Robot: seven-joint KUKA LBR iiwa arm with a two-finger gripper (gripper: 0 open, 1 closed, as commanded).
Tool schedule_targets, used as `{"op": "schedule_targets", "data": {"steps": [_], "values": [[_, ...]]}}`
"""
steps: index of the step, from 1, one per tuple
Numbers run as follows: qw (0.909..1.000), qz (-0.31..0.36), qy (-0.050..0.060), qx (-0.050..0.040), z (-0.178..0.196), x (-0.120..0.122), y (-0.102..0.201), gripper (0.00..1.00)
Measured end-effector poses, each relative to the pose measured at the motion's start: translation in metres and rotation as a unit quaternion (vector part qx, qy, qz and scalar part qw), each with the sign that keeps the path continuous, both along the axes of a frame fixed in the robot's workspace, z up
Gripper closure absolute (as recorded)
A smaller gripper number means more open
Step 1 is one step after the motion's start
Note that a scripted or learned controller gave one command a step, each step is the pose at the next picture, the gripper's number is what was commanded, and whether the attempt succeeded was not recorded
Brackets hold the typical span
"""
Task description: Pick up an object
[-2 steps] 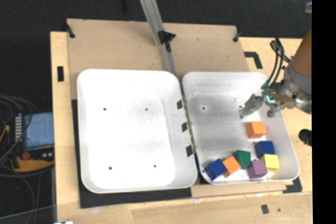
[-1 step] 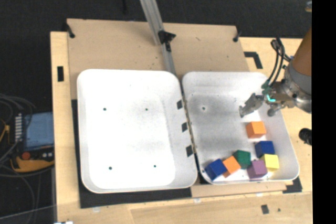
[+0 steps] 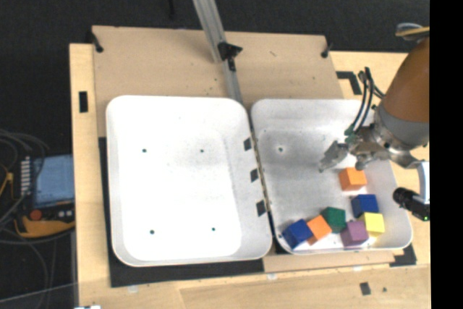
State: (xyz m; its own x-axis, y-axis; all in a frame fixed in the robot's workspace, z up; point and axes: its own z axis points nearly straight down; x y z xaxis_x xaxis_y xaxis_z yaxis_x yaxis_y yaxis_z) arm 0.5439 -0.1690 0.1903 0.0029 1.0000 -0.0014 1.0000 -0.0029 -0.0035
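- Two shallow white bins sit side by side on the desk (image 3: pixel 304 47): the left bin (image 3: pixel 181 177) and the right bin (image 3: pixel 304 119).
- Seven small blocks lie in the right bin, all toward its near right corner.
- Two are orange: one orange block (image 3: pixel 352 178) lies alone, farther from the near edge than the others, and a second orange block (image 3: pixel 319 227) lies in the row by the near edge.
- Two are blue: one blue block (image 3: pixel 297 233) touches the second orange block at the row's left end, and another blue block (image 3: pixel 364 203) sits just beyond the yellow block (image 3: pixel 374 222).
- One green block (image 3: pixel 334 216), one purple block (image 3: pixel 354 232) and the yellow one complete the cluster.
- The gripper (image 3: pixel 337 158) hangs over the right bin, just beside the lone orange block; its fingers look slightly spread, with no block between them.
- The grey arm (image 3: pixel 406 108) reaches in over the bin's right edge.
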Motion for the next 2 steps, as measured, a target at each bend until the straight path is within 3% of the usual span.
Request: {"op": "schedule_targets", "data": {"steps": [2], "values": [[1.0, 0.0, -0.004, -0.0011, -0.093, -0.006, 0.0, 0.0]]}}
